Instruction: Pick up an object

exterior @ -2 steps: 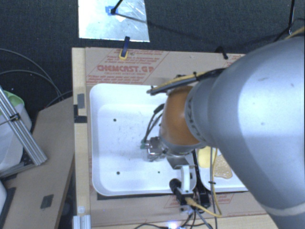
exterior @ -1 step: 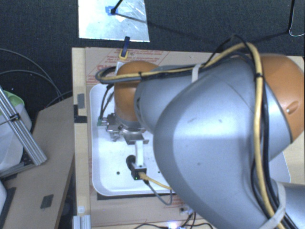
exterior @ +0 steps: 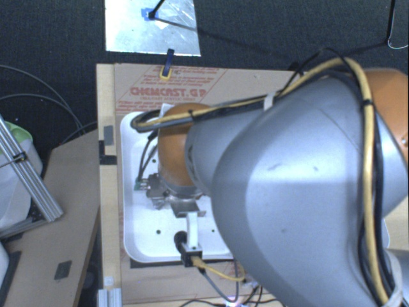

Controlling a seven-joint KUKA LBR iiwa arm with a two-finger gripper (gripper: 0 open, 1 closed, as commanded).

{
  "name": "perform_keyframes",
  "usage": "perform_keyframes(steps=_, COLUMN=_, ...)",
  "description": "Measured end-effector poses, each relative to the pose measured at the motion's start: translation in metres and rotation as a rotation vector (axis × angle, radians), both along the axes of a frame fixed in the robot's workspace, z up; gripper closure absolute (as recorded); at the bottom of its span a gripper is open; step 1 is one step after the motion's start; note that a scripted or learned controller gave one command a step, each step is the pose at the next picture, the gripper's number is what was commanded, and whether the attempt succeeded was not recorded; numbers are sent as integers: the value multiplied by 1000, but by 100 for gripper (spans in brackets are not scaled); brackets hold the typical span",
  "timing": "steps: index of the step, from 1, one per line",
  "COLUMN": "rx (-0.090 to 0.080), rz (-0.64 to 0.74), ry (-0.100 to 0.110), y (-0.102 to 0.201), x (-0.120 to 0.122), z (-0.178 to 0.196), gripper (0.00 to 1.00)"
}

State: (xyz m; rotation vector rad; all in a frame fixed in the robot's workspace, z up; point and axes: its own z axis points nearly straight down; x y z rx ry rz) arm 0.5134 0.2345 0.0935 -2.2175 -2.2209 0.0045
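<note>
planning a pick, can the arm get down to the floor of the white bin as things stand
Probably yes: the arm hangs right over the white bin, and the bare floor that shows has nothing in the way. What lies under the arm is hidden.

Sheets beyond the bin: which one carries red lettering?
The brown board just past the far rim of the white bin; the shiny silver sheet farther back bears none.
</note>
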Motion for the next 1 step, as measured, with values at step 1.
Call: perform_keyframes(steps=1, rx=0, rz=-2, ry=-4, y=-1, x=-16, z=-9, gripper=100)
